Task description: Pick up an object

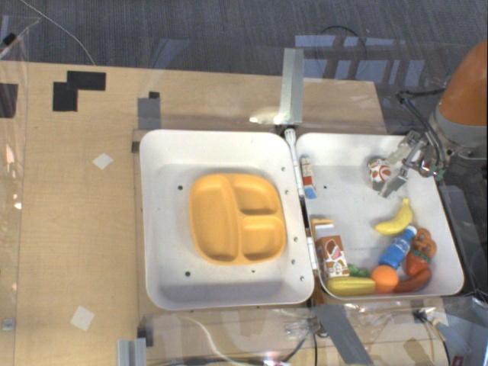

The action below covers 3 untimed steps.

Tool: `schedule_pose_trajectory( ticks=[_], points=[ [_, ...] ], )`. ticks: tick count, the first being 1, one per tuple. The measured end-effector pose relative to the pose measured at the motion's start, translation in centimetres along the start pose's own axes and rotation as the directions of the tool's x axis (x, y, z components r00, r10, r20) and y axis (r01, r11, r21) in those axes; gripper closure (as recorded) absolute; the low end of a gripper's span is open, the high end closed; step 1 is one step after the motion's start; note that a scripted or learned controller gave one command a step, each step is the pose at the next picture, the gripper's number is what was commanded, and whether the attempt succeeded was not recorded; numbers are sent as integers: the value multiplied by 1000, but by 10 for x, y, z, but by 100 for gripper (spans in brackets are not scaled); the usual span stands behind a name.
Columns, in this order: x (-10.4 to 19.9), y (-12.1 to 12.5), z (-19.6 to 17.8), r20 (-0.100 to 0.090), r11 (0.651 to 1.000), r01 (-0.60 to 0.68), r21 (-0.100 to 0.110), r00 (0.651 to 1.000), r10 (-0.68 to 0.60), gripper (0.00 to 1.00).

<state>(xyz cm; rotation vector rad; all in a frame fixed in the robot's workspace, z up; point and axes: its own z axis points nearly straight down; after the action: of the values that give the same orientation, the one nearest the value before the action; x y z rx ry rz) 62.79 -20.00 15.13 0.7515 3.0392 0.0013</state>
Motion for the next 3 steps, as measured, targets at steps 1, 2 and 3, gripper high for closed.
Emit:
schedule_pose_trajectory(
  ticks=[1,2,3],
  points=[
    [17,-14,40,-3,882,-471,4,882,471,0],
    [41,-28,29,-2,732,-681,5,732,681,0],
    [36,-24,46,-1,531,-847,6,531,847,0]
  ],
)
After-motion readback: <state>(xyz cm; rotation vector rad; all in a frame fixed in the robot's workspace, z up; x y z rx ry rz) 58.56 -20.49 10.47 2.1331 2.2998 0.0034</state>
